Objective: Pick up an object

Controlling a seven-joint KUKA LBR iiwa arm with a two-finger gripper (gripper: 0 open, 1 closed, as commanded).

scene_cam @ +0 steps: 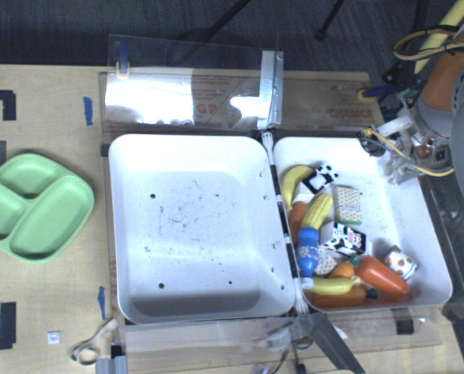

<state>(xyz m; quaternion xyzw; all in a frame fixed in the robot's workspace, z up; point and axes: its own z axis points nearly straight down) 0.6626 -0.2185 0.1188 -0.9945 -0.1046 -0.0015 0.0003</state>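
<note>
The hand (403, 150), its grip impossible to tell, hovers over the right bin's (430, 232) far rim, where tightly heaped toy food (333, 244) could make a pick slip.

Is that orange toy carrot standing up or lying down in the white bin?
Lying down. The orange toy carrot rests on its side near the front of the right white bin, green end toward the yellow banana.

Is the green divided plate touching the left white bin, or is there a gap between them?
Apart. The camera view shows a strip of bare wooden bench between the green divided plate and the left white bin, so the plate's right edge does not reach the bin's wall.
</note>
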